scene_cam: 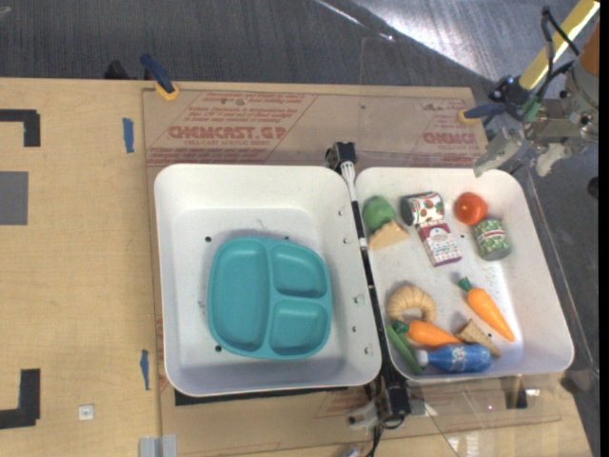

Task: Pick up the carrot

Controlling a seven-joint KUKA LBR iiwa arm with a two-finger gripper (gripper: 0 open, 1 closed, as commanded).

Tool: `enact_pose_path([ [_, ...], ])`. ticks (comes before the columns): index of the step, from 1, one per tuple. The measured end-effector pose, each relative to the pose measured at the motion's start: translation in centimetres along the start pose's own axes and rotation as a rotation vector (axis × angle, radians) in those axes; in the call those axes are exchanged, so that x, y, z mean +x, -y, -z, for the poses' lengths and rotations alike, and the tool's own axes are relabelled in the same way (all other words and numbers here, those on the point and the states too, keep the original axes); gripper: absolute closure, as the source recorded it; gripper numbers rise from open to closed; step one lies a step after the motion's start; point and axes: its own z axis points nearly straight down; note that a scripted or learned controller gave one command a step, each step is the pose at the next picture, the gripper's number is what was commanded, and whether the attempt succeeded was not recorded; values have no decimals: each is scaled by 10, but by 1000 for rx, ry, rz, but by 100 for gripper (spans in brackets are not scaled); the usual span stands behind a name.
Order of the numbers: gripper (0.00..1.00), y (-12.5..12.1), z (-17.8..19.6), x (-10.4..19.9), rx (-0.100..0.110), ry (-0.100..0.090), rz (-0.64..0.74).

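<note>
Your carrot (487, 310) lies in right bin (542, 255), lower right part, tilted, beside croissant (411, 302). Gripper (533, 146) hovers above bin's upper right corner, well apart from carrot; finger state unclear.

"CHEMCAST GP" in red, printed backwards, on the brown protective sheet (228, 122) behind the bins.
</note>
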Motion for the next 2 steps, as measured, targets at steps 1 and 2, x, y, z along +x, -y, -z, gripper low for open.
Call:
enact_pose_path([
  [1, 0, 63, -139, -21, 13, -3, 38],
  [2, 0, 112, -185, -7, -4, 0, 51],
])
